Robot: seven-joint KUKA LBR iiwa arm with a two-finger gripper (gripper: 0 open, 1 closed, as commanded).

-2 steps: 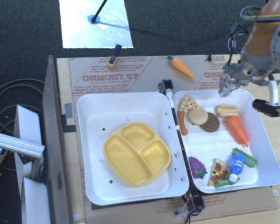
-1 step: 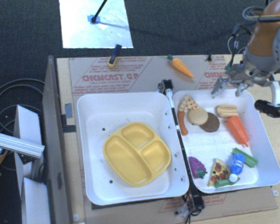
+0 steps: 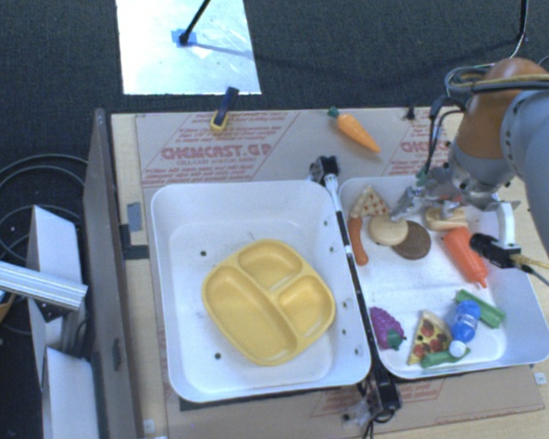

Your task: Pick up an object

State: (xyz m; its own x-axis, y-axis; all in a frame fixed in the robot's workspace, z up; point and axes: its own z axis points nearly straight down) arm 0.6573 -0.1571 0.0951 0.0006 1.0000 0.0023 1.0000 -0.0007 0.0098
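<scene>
Gripper [image 3: 409, 204] low in right bin [image 3: 531, 323], touching cookie [image 3: 387, 230]; jaws unclear.

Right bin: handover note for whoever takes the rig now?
Pincer: low over the right bin, at the back by the round cookie; grip unclear.
Nearby: waffle wedge, brown disc, orange carrot.
Front: grapes, pizza slice, blue bottle.
Left bin: yellow divided plate.
Done: nothing visibly lifted.
Left: grasp one item and raise it.
</scene>
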